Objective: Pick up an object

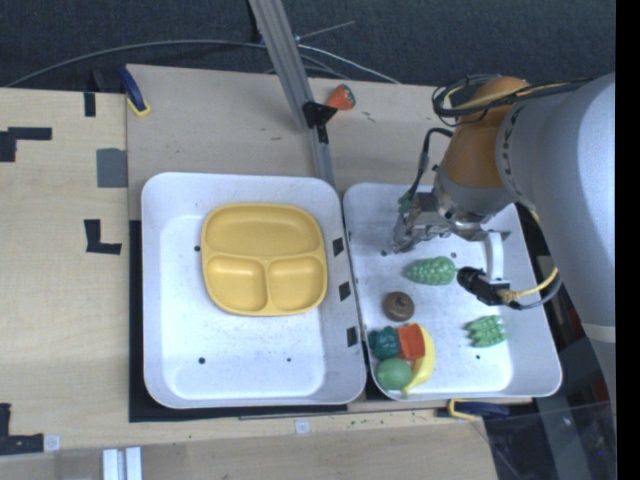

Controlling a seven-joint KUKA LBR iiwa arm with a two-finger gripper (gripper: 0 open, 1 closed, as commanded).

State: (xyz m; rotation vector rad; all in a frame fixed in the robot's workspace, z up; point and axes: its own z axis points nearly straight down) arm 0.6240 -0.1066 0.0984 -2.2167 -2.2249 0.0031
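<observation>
Two green toys [430, 270], one yellow tray [265, 258]; gripper [410, 233] state unclear.

- Smooth matt yellow plastic on the divided tray [265, 258].
- White, faintly speckled, dull-sheened plastic for the left bin [175, 368] and right bin [535, 368].
- Bumpy, knobbly green plastic on the oval toy [431, 270] and the smaller green toy [486, 330].
- Pale, matt, wood-like board for the bench [55, 298].
- Brushed grey metal on the slanted pole [280, 38].
- Satin grey casing with a glossy orange band [475, 148] on the arm [570, 158].
</observation>
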